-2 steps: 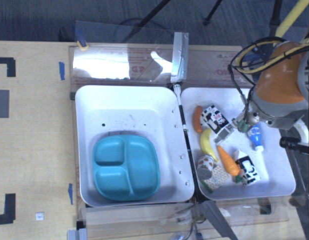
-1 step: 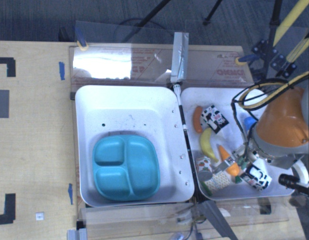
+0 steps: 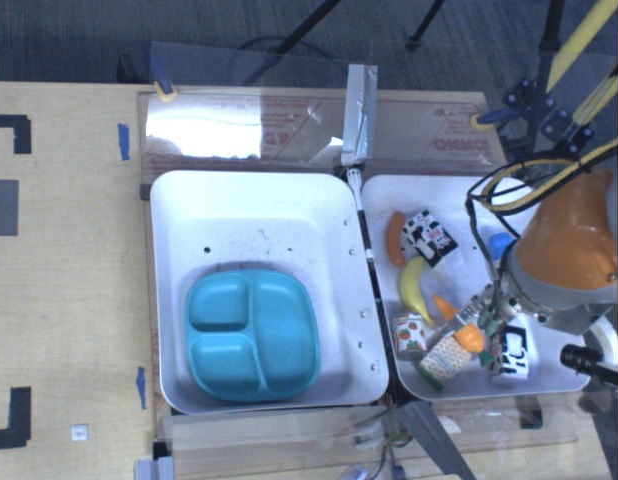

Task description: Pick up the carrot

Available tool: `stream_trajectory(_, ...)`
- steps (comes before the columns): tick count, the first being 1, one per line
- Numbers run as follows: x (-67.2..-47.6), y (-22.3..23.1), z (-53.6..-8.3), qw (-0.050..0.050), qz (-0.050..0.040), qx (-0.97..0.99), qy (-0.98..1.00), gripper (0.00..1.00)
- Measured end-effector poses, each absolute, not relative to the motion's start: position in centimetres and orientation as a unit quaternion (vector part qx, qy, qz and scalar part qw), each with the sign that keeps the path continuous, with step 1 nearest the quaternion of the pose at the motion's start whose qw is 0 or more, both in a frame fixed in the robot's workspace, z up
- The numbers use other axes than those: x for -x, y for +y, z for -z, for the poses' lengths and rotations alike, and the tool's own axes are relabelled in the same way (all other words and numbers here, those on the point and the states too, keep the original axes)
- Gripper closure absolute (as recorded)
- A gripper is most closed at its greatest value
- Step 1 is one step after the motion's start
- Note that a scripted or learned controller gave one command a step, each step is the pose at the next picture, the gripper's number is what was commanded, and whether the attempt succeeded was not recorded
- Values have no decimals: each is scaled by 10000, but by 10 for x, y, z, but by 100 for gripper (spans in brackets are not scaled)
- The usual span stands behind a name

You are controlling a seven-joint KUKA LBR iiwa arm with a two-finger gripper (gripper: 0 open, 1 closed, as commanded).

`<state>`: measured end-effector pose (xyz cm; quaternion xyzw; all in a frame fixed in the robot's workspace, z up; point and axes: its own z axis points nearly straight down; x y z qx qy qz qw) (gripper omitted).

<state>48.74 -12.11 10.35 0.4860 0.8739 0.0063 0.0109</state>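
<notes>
Presently the gripper point(image 3: 486, 313) sits over the carrot point(image 3: 459, 325) in the right bin point(image 3: 429, 193) on the pale wooden bench point(image 3: 59, 298); finger state cannot be told.

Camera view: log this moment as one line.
task: pick carrot | gripper: over right bin, at carrot | banana beside | plate: left bin

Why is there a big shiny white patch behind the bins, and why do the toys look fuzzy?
In the camera view, light glares off the clear plastic sheet behind the left bin; the picture is soft all over, so the carrot by the gripper and the banana show little detail.
</notes>
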Motion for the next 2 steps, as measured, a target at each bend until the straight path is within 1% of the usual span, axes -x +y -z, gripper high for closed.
stream_trajectory(1, -492, -74, -185, 14, -7, -3977, 9175, 100)
stream_trajectory(2, -506, -73, -288, 26, -5, -2985, 9544, 100)
